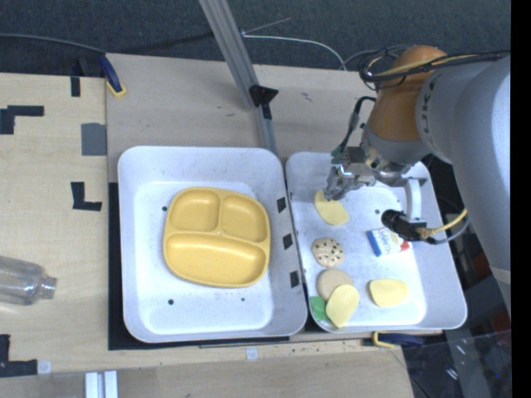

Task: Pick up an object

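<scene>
My gripper (335, 184) reaches down into the right bin (440, 272) near its back left corner. Its tips sit right at the upper edge of a pale yellow flat piece (333, 212). In front of that piece lies a round speckled cookie (328, 251). Further forward are a beige round piece (331, 283), a yellow-green piece (343, 304) and a small green scrap (318, 309). A yellow oval piece (387, 292) rests at the front right, and a small blue, white and red packet (384, 241) lies mid-bin.
The left bin (141, 222) holds a yellow three-compartment plate (217, 236). A slanted metal pole (232, 40) rises behind the bins. A clear plastic bottle (23, 280) lies on the bench at far left. The arm's bulk (465, 123) overhangs the right bin's back right.
</scene>
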